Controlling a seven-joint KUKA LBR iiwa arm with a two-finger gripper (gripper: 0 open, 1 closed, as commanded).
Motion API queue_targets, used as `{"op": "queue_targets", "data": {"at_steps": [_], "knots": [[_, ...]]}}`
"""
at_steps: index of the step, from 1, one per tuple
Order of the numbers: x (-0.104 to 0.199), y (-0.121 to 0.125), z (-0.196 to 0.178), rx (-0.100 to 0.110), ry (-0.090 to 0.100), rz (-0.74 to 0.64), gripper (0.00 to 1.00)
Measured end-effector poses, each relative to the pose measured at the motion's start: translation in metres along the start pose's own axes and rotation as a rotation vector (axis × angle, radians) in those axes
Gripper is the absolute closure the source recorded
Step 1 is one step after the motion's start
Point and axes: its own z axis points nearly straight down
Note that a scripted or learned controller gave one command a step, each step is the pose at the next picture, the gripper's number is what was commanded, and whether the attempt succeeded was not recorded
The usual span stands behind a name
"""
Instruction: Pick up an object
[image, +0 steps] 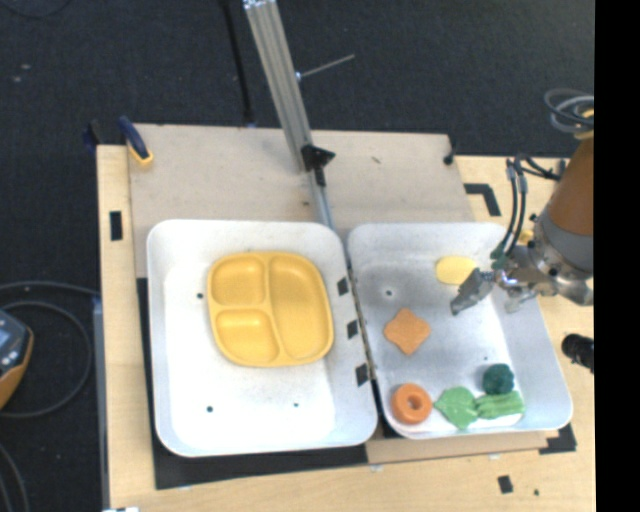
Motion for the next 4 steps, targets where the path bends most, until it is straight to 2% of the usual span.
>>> {"op": "queue_targets", "data": {"at_steps": [1,3,4], "knots": [[0.000,0.002,-0.006,-0.011,-0.002,-0.003,0.00],[-0.002,-0.012,0.114,-0.006,-0.001,-0.001,0.00],[-0.003,-0.011,0.142,-0.012,-0.003,0.001,0.00]]}}
